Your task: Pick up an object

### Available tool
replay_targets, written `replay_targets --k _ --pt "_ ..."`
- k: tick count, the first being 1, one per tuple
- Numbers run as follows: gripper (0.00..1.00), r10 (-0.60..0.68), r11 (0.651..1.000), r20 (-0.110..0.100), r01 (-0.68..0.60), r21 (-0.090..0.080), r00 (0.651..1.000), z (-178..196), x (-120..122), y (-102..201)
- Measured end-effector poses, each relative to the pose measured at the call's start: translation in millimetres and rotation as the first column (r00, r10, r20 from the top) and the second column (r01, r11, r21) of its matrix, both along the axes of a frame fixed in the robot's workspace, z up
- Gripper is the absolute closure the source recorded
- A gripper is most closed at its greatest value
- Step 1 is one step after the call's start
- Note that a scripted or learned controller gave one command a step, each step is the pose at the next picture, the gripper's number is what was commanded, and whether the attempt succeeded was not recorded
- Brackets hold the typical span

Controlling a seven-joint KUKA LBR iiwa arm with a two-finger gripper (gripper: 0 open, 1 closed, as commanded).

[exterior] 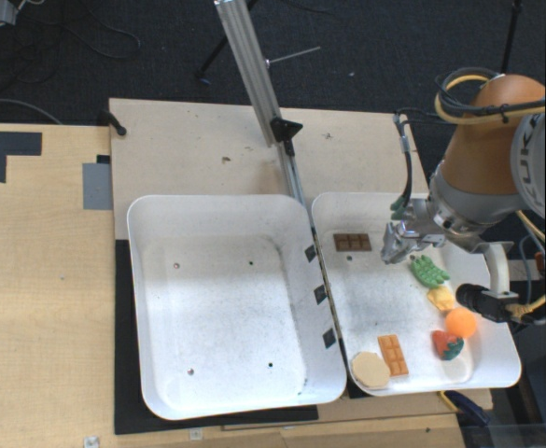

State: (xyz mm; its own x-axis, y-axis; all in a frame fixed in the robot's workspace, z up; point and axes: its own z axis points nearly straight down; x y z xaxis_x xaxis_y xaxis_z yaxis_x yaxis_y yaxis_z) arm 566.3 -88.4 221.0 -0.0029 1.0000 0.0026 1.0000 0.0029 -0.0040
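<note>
My gripper (396,250) hangs over the back of the right bin (366,301), just right of a brown chocolate bar (352,243). Nothing shows between its fingers. A green leafy toy (429,272) lies just to its right, with a yellow piece (441,298) and an orange ball (460,323) below that. A red strawberry (446,344) sits near the front right corner. An orange waffle bar (392,354) and a tan round cookie (371,371) lie at the front edge.
The left bin (217,306) sits beside the right one, split from it by a ridge with black clips. A slanted aluminium rail (257,82) rises behind the bins. The arm's body (487,147) overhangs the right bin's back right corner.
</note>
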Motion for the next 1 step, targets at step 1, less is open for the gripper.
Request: replay_targets --k 1 --pt "1.0 0.001 1.0 -0.001 -0.001 0.0 1.0 -3.9 -8.9 59.4"
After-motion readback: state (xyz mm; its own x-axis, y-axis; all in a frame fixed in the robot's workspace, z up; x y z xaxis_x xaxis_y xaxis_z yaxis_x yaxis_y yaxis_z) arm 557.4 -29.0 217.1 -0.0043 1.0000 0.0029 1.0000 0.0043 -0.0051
